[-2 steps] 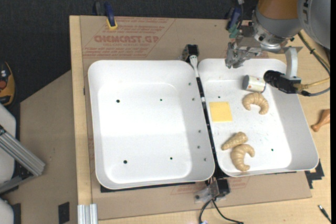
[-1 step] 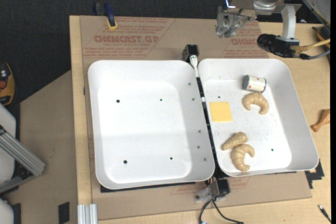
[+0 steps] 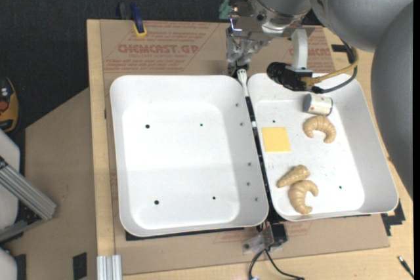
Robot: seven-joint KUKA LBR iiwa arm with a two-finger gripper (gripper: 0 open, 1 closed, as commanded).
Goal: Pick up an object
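Observation:
My gripper (image 3: 239,65) hangs over the back rim where the two bins meet, above the top end of the divider. In the right bin (image 3: 367,160) lie a flat yellow square (image 3: 275,139), a small white cylinder (image 3: 317,103) and three tan croissant-shaped pieces: one at the right (image 3: 320,128) and two close together near the front (image 3: 292,175) (image 3: 304,195). The gripper is behind and to the left of all of them, touching none.
The left bin (image 3: 131,141) is a bare white tray with a few dark dots. Both bins rest on a brown cardboard sheet (image 3: 164,46). A blue and yellow clamp (image 3: 138,20) sits at the sheet's back edge.

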